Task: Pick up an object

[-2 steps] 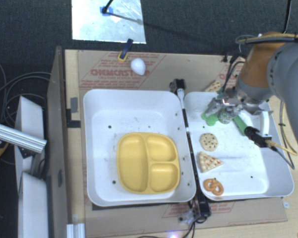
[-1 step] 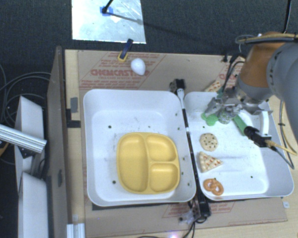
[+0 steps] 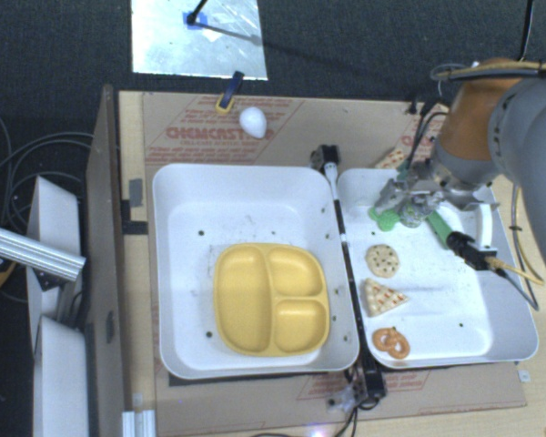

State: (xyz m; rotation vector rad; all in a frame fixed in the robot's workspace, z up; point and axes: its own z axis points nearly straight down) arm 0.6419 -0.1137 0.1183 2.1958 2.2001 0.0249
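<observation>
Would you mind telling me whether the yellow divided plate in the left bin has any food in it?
Empty. The yellow divided plate shows bare yellow in all three compartments; the cookie, pizza slice and pretzel lie in the right bin.

Camera: fixed above bench, looking down at a slant.
Covers: both bins (image 3: 255,189), apparently whole.
Arm (image 3: 519,121): enters from right.

A: What's under the bench?
B: Dark carpet floor (image 3: 55,25), with black cables (image 3: 18,153) looping at nine o'clock.
A: And at twelve o'clock?
B: A shiny silver sheet (image 3: 198,25) lying flat, catching the light. A brown cardboard sheet (image 3: 282,121) covers the benchtop.
</observation>
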